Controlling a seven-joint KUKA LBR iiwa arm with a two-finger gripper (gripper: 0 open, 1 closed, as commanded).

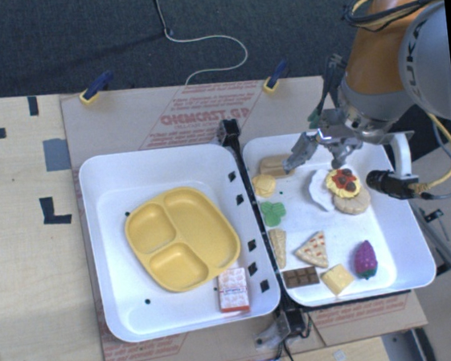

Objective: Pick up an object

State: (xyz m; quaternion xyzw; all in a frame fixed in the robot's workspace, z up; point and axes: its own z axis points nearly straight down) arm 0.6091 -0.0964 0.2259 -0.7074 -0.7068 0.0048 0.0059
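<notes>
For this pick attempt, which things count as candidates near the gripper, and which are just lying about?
In play:
open two-finger gripper
tan bread-like piece
round tart with red topping

Lying about:
yellow divided plastic tray
small red-and-white carton
purple grape-like toy
brown chocolate bar

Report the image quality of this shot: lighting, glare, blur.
Camera view: even, soft lighting with faint shadows; the white right bin looks bright but keeps its detail; the yellow tray and pizza slice are sharp; the gripper is slightly soft.

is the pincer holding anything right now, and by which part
Nothing is held. The pincer hangs open above the right bin, its fingers spread, with no object between them.
</notes>
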